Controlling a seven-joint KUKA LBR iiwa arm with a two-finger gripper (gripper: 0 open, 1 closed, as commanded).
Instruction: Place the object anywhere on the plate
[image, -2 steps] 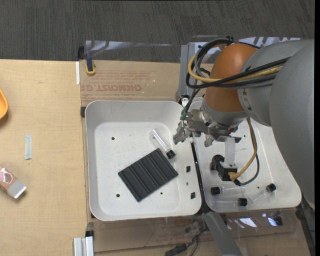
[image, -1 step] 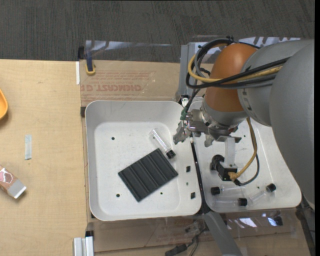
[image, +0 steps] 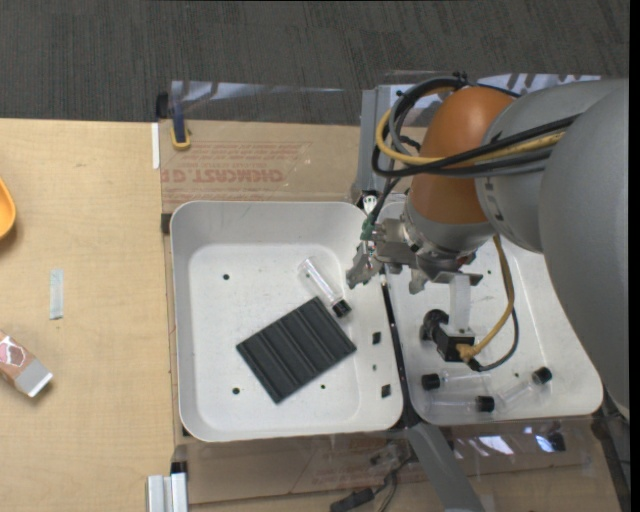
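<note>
A dark ribbed rectangular plate lies tilted on the floor of the left bin. Just above its upper right corner lies a small clear vial with a black cap; the cap end is at the plate's corner and the vial rests on the bin floor, not on the plate. My gripper hangs under the orange-banded wrist, over the divide between the two bins, a little to the right of the vial. Nothing visible is held in it.
The right bin holds several small black caps and clear tubes, partly under the arm. Small black bits lie near the left bin's right wall. A cardboard sheet lies behind the bins, and a wooden table bears loose items at left.
</note>
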